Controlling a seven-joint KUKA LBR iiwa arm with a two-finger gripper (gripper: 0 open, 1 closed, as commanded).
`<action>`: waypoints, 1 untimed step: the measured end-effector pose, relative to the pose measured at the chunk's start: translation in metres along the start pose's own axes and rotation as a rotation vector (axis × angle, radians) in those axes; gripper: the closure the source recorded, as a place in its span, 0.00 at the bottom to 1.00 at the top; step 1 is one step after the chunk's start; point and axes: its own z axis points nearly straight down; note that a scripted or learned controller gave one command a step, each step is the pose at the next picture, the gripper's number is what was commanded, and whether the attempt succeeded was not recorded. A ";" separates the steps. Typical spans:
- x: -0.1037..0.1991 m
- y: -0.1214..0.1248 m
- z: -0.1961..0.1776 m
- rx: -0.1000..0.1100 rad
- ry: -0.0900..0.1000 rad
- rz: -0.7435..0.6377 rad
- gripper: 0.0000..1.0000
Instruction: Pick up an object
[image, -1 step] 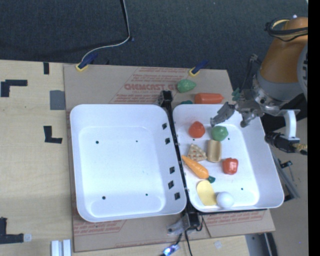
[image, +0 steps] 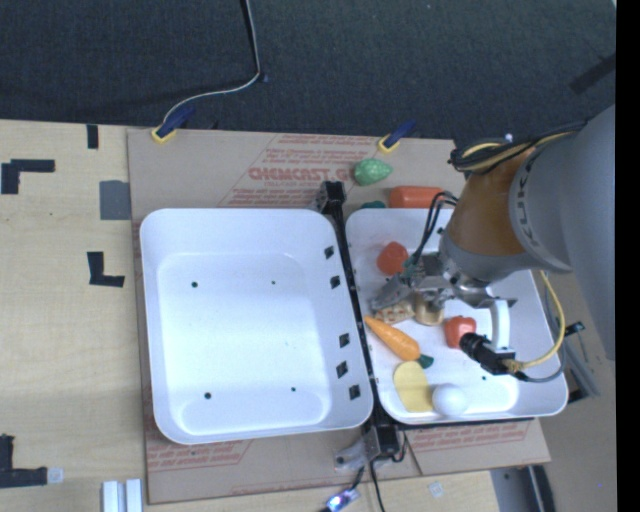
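Pincer (image: 405, 292) was down among toys in right bin (image: 530, 400) near carrot (image: 392, 338); finger state indiscernible, no lift yet.

You see two bins of smooth white plastic, the left bin (image: 240, 320) faintly glossy, the right bin (image: 530, 395) the same. Under them lies a matt brown cardboard sheet (image: 290, 175) with red print, on a pale wood-look table (image: 60, 330). The carrot (image: 392, 338) looks like smooth orange plastic. The arm (image: 560, 210) has a satin grey shell and a glossy orange band (image: 485, 215). Behind lies dark, rough cloth (image: 120, 50)
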 end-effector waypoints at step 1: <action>-0.081 0.095 0.012 0.000 -0.003 0.002 0.00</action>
